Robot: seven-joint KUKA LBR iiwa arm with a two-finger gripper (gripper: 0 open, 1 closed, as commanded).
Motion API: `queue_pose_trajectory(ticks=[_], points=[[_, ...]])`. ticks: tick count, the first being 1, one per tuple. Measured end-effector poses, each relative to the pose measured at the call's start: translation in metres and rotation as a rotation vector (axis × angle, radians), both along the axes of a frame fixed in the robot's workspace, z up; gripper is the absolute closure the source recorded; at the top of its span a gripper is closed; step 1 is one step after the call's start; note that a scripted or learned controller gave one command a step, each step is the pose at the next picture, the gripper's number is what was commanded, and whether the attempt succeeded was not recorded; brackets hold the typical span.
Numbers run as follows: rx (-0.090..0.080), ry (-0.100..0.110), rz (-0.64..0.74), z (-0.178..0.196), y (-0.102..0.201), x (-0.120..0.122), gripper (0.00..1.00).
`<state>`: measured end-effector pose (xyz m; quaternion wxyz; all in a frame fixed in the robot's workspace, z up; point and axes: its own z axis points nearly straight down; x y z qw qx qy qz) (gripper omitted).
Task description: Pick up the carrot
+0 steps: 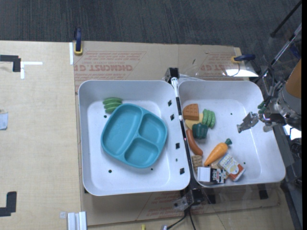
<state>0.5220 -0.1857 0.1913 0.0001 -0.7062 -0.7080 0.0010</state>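
From my seat I see the carrot [217, 152] lying in the right bin [249, 92], low and near the middle, tilted with its orange tip pointing down-left and its small green top up-right. It is in full view and nothing grips it. Its lower end sits just beside a small carton [230, 167] with red and white print, and a dark-and-white packet [209, 175] lies below that, partly cut by the bin's front rim; I cannot read either label.

The gripper [247, 122] hangs over the right part of the same bin, well apart from the carrot, up and to its right. It shows as a small grey metal shape, and I cannot tell how its jaws stand; nothing is visible between them. The arm behind it is largely cut off at the right side, with cables and a bracket crowding the wrist.

Along the bin's left wall there is a cluster: an orange block [191, 111], a green ridged vegetable [208, 117], a dark teal piece [199, 131] half tucked under them, and a reddish sausage [194, 143] running downward.

The left bin [91, 171] holds a blue divided plate [134, 135], with a green pod-like item [112, 104] partly hidden behind its upper left edge
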Motion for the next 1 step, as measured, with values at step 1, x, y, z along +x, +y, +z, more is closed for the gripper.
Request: queue_pose_trajectory(ticks=[1], points=[[0.001, -0.002, -0.041, -0.0998, 0.0571, -0.0321, 0.0]])
